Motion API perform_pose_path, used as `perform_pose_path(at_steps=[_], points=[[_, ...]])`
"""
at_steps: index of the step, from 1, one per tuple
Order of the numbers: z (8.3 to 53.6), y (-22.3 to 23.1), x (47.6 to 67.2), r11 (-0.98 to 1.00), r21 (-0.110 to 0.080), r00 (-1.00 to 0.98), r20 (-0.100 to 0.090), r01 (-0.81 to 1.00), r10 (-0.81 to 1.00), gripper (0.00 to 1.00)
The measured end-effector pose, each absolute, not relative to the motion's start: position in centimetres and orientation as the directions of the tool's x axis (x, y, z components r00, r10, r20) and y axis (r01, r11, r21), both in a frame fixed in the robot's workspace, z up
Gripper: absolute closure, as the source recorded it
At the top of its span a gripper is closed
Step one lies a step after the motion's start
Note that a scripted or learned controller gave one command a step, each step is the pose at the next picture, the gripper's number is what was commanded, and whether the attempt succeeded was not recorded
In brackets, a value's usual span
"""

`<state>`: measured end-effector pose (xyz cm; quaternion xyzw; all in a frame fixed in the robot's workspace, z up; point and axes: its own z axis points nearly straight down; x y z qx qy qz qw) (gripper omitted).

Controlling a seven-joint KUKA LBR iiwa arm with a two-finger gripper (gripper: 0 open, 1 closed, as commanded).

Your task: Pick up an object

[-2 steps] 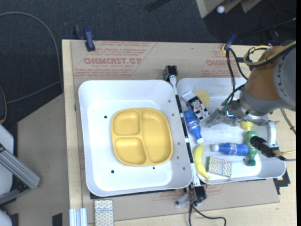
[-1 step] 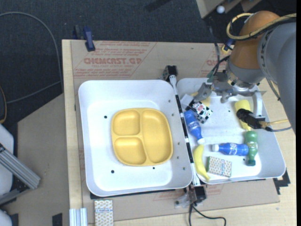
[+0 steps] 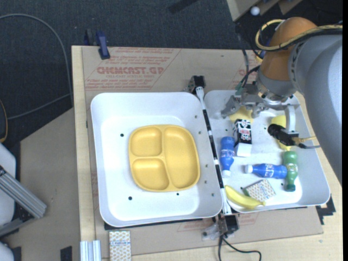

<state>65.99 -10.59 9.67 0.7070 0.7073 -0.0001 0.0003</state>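
— Where is the gripper?

— Low over the far end of the right bin. The wrist hides its tip, so whether it is open or closed, or has anything in it, cannot be told.

— And from the left?

— The left bin holds a yellow divided plate, well apart from the arm. In the right bin, a blue bottle sits against the near wall beside the divider, with a banana at the front corner. A small black-and-white carton stands just below the gripper and looks like the nearest thing to pick. Further right lie a checkered packet, a second blue bottle on its side and a green bottle.

— What might go wrong?

— The carton is off to one side of the tool, so a straight descent would likely close on nothing or tip it. The things are crowded, so a nudge could push the carton into the blue bottle. The bottle on its side could roll if brushed.
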Motion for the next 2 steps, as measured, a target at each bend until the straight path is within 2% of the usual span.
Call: perform_pose_path(at_steps=[1, 2], points=[[8.6, -10.4, 66.7, 0.001, 0.001, -0.001, -0.003, 1.000, 1.000, 0.00], [9.8, -10.5, 66.7, 0.001, 0.002, -0.001, -0.006, 1.000, 1.000, 1.00]])
